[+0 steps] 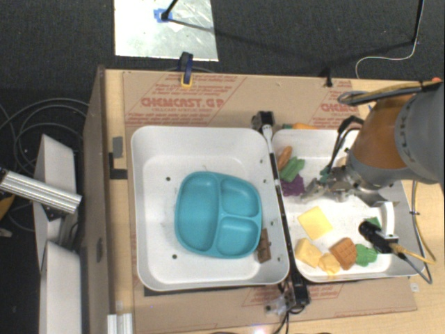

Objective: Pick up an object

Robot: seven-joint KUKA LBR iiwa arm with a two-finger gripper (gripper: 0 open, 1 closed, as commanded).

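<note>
Dark carpet runs round a worktop (208, 96) clad in brown cardboard with red print, and a silvery sheet (165, 19) lies on the floor beyond its far edge. Two shallow white bins sit side by side on it.

The things to be picked lie in the right-hand white bin (344, 214), on the worktop's right side. The gripper (325, 184) is low over the middle of that bin, just beside a small purple knobbly cluster (293, 185) that lies against the bin's left wall. From where I stand I cannot tell how far the gripper is open, and I see nothing held in it. The grey arm (410, 138) with its orange band reaches in from the worktop's right edge.

Just beyond the purple cluster, toward the far edge, lie a green leafy piece (292, 167) and an orange stick-shaped piece (284, 156), close together. Nearer the front edge a flat yellow wedge (315, 222) lies alone on the bin floor. Along the bin's front wall lie a pale yellow chunk (308, 252), a brown ridged square piece (343, 252) and a small green piece (365, 255), nearly touching.

The left-hand white bin (156, 165) holds a teal divided plate (217, 214) lying flat near its middle, with a small dark brown piece (264, 245) by the plate's front right rim, against the bin's right wall.
</note>
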